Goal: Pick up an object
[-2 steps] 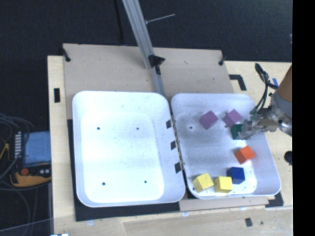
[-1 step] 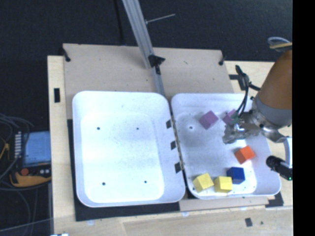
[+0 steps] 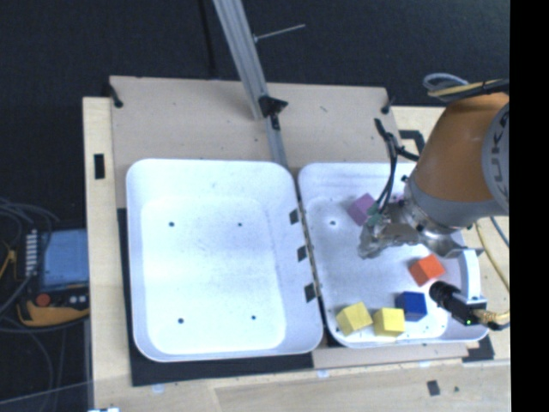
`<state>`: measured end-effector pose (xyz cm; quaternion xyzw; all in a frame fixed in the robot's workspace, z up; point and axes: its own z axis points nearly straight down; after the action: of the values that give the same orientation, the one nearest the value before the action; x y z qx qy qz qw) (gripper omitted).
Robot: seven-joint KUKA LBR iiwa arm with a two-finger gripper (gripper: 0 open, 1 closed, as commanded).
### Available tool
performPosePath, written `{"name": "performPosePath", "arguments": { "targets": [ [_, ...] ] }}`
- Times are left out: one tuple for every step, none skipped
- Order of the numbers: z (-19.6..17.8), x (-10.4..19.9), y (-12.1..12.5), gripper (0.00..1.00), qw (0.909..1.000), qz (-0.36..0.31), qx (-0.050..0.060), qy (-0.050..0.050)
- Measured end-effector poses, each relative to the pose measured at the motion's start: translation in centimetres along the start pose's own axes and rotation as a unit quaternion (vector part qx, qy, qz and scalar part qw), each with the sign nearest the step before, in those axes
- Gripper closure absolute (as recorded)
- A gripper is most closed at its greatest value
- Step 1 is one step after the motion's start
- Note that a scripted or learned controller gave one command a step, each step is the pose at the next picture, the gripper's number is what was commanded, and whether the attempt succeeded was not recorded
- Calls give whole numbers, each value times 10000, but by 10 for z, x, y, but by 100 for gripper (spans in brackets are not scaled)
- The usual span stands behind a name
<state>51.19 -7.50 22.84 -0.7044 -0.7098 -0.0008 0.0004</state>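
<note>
**Clerk:** While the gripper (image 3: pixel 371 244) hangs low in the right bin (image 3: pixel 330 187), log the contents: purple block (image 3: pixel 361 206) just up-left of the tool; orange block (image 3: pixel 426 269) to its lower right; blue block (image 3: pixel 413 305) below that; two yellow blocks (image 3: pixel 353 318) (image 3: pixel 389 321) side by side along the near wall. Left bin (image 3: pixel 214 256): speckled floor, nothing to pick

**Checker:** Pincer state?

**Clerk:** Cannot tell; the tip is a grey blur against the white floor, and no block is seen in it. Entered as holding nothing visible

**Checker:** Hazards?

**Clerk:** Item one: the tool seems to sit over bare floor between purple and orange, so a closing there would likely catch nothing. Item two: purple lies so near that a descent could nudge it aside rather than straddle it. Item three: the yellows lie against the wall, leaving little room for a finger on that side
</note>
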Motion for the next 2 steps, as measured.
{"name": "performPosePath", "arguments": {
  "targets": [
    [5,48,7,100,10000,2,9,1],
    [2,95,-3,100,10000,-1,7,5]
  ]
}}
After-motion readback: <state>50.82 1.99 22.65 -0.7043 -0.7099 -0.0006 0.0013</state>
